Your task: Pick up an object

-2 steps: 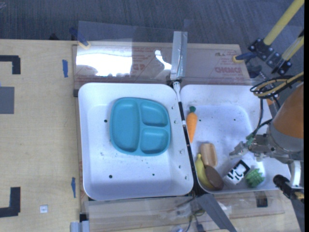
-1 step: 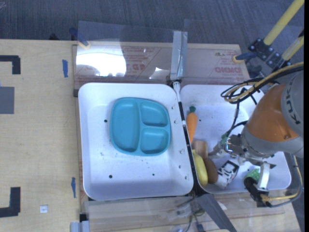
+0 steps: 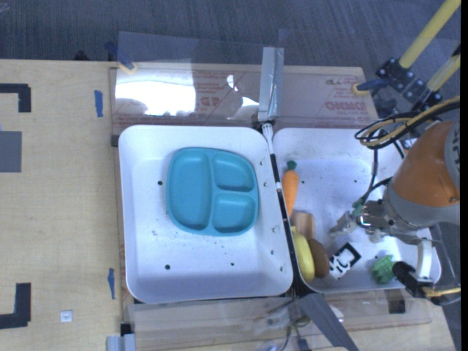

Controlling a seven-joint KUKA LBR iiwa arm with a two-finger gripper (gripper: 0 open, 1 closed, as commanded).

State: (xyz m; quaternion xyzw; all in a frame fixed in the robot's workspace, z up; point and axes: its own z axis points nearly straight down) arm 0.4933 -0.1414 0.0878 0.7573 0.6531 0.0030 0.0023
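Nothing lifted yet, judging by how things lie. In the right bin (image 3: 322, 152), lower right of the frame: a carrot (image 3: 290, 189) along the divider, green top pointing toward the upper edge; below it a tan wooden block (image 3: 303, 221), then a yellow banana-like piece (image 3: 303, 258) touching a brown rounded item (image 3: 319, 255). Just right of these, a small black-and-white object (image 3: 342, 260), and further right a green broccoli-like piece (image 3: 382, 268) near the bin's lower rim.

Pincer (image 3: 362, 221) low over the middle of the right bin, hanging from the grey-and-orange arm (image 3: 428, 178) reaching in from the right edge. Impossible to tell whether open or closed; metal parts blur together there, and no item visible in its grasp. Nearest candidates: the black-and-white object just below it and the wooden block to its left.

Left bin (image 3: 139, 218), centre of the frame, holding a blue divided plate (image 3: 212, 191), well apart from the pincer.

Left to do: choosing, closing on an item, and raising it clear of the bin — practically the whole task.
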